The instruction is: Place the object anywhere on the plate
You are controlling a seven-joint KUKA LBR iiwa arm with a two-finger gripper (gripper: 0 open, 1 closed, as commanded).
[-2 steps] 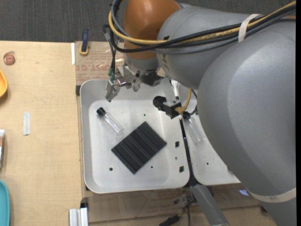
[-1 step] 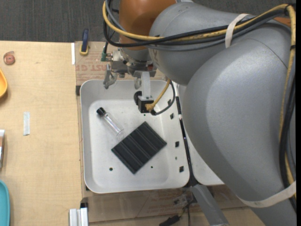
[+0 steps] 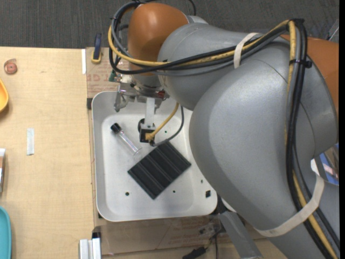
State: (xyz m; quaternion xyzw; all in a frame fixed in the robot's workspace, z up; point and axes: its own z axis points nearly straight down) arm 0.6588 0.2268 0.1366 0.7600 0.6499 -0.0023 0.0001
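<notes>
Fingers: you see the two fingers (image 3: 119, 99) spread apart, released, with nothing between them
Gripper: the gripper (image 3: 135, 106) hangs over the bin's far left part, close above the floor, under the orange wrist band
Below the gripper: a small black and yellow piece (image 3: 145, 133) sits just under the right-hand finger; you cannot tell whether it belongs to the tool or lies loose
Tube: the task's thing, a clear tube (image 3: 123, 137) with a black cap, lies flat on the bin floor, slanting from the cap at upper left down toward the slab; it is near the fingers but apart from them
Slab: a black ribbed slab (image 3: 159, 169) lies flat and turned at an angle in the middle of the bin, just beside the tube's lower end
Bin: the white bin (image 3: 102, 198) holds the tube and the slab; its right part is hidden by the arm
Cable: a yellow cable (image 3: 161, 61) loops round the wrist and runs back along the arm
Arm: the grey arm (image 3: 253, 144) covers the right half of your view
Board: a pale wooden board (image 3: 48, 198) lies left of the bin, with a small white strip (image 3: 30, 142) on it
Left edge: an orange rim (image 3: 2, 99) and a teal rim (image 3: 3, 233) poke in, well apart from the tube, too cropped for you to tell what they are
</notes>
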